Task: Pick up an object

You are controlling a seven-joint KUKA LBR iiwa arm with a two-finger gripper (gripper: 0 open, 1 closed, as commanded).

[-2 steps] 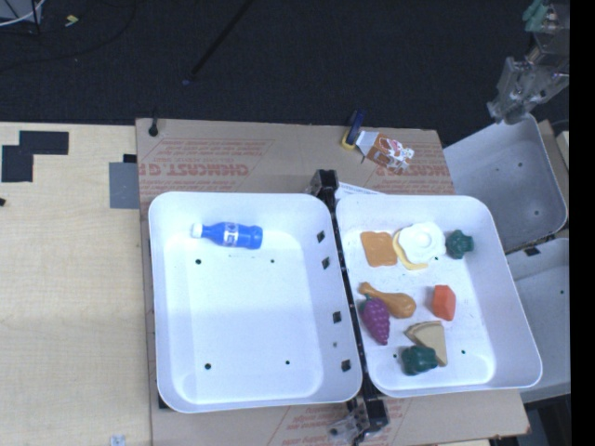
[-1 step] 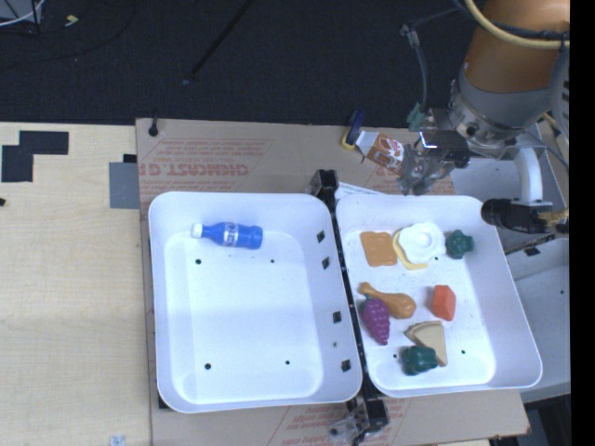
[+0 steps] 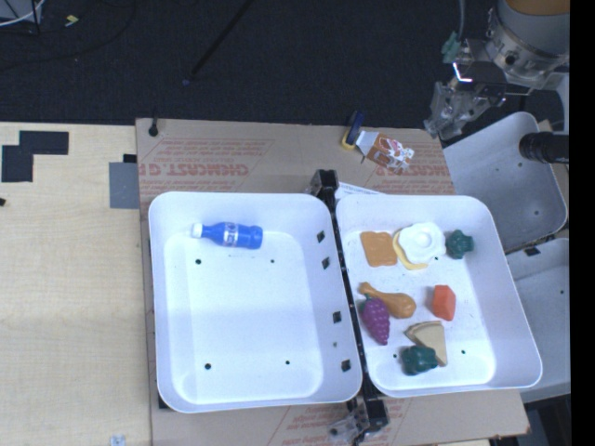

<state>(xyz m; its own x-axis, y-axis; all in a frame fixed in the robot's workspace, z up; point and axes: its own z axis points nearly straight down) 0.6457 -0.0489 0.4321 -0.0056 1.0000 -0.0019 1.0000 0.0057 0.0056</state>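
Nearest the camera, at the front of the right bin (image 3: pixel 507 277), lie a green broccoli piece (image 3: pixel 418 360) and a tan wedge of bread (image 3: pixel 429 336), the two touching. Just behind them sit a bunch of purple grapes (image 3: pixel 376 320), a brown drumstick (image 3: pixel 390 300) that touches the grapes, and an orange-red block (image 3: pixel 443 302) off to the right. Farther back in the same bin lie a toast slice (image 3: pixel 378 248), a fried egg (image 3: pixel 420 243) just beside it, and a dark green piece (image 3: pixel 458 243) near the far right corner.

The left bin (image 3: pixel 177 360) holds a blue bottle (image 3: pixel 228 235) with a white cap, lying on its side near the far left corner, well apart from everything else.

Beyond the bins, on the brown board that covers the worktop (image 3: pixel 56 277), rest a small blue and yellow item (image 3: pixel 352 130) and a small printed packet (image 3: pixel 388 152), near each other.

Farthest back, at the upper right, the pincer (image 3: pixel 454 111) hangs above the dark floor past the board's far edge, outside both bins. Whether its fingers are apart or together cannot be told from this view, and nothing shows between them. Every object in the right bin lies nearer the camera than the pincer; the dark green piece and the fried egg are the closest to it, and the blue bottle lies far to its left.
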